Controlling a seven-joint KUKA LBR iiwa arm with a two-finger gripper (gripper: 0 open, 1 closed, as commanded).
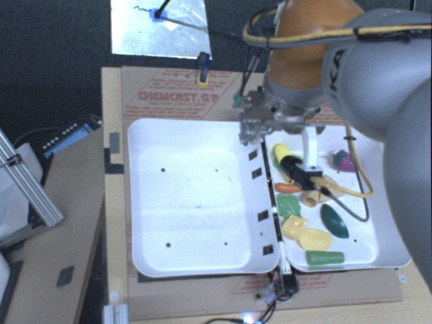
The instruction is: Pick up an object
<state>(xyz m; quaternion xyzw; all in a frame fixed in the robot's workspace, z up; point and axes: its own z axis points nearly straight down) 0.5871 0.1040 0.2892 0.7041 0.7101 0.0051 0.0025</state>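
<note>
In the camera view the grey arm (378,79) reaches in from the right. Its orange band (314,29) sits above a wrist turned straight down, so the gripper (251,133) hangs over the far end of the divider (273,214) between the left bin (196,181) and the right bin (361,238); I cannot tell whether it is spread or pressed together. The objects to pick lie right of the divider: a yellow piece (279,153) just beside it, a purple piece (343,160) well off from it, and toward its near end a dark green piece (334,221), a pale yellow lump (307,236) and a green cylinder (324,256).
</note>
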